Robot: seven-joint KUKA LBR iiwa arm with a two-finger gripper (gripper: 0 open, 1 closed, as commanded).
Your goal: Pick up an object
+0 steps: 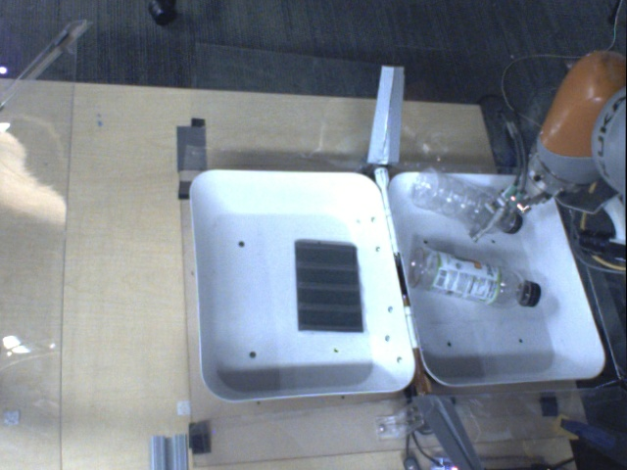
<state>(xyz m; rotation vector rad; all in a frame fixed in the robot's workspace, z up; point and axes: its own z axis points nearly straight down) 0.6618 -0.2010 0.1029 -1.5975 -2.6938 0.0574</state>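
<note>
The right bin (578,341) holds two clear plastic bottles: one with a label and black cap (473,278) lying on its side near the middle, and a crumpled one (446,192) at the far left corner. Both look light, thin-walled and slick — likely to dent or squirt away under a hard pinch. The labelled bottle's midsection, across its width, seems the surest place to take hold. The gripper (493,222) hangs low between the two bottles, the arm (578,116) slanting in from the far right; its fingers look spread and pinch nothing. The left bin (225,262) holds a dark ribbed block (328,285).
</note>
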